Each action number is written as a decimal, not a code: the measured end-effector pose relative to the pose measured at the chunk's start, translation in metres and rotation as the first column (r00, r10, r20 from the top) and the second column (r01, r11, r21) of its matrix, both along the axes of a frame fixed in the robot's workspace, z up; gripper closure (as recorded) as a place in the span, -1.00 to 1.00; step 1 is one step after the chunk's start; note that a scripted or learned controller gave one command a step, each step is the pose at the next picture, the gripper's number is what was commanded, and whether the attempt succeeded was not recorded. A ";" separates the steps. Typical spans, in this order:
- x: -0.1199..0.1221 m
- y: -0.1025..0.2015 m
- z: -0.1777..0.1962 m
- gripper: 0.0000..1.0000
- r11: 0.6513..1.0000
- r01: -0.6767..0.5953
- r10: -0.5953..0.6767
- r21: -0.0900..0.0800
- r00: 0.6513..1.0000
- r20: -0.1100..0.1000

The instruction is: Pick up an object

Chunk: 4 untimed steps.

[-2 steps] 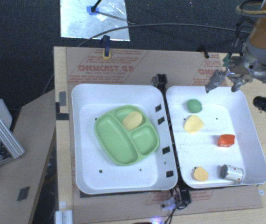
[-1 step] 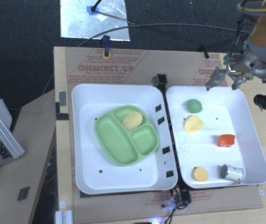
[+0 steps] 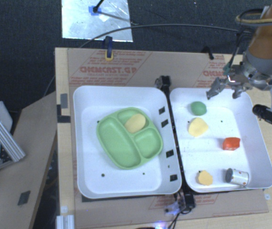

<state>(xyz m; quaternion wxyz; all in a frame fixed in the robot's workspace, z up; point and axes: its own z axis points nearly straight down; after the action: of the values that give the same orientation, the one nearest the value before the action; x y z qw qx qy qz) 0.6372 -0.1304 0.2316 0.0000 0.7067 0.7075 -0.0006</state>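
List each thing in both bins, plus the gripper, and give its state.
green divided plate: flat in left bin, holding one item
yellow piece: resting in a plate compartment
green ball: loose, right bin
pale yellow piece: loose
orange-red piece: loose
small yellow piece: loose
metal can: on its side
gripper: jaws open, holding nothing

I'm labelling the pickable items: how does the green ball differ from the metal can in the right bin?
The green ball is round, matte and green; the metal can is a shiny silver cylinder lying on its side. The ball sits at the bin's far end, near the claw; the can lies at the near edge. Both rest untouched in the right bin.
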 end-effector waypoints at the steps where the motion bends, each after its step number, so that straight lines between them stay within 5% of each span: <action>1: 0.003 0.007 -0.044 -1.00 1.000 -0.003 0.003 0.001 1.000 0.000; 2: 0.007 0.004 -0.087 -1.00 1.000 -0.001 0.001 0.001 1.000 0.000; 3: 0.008 0.004 -0.073 1.00 1.000 -0.001 0.001 0.000 1.000 0.006; 4: 0.009 0.004 -0.029 1.00 1.000 -0.003 0.003 0.000 1.000 0.007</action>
<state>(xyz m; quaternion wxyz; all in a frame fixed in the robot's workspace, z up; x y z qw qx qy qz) 0.6457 -0.1269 0.2026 0.0028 0.7057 0.7085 0.0019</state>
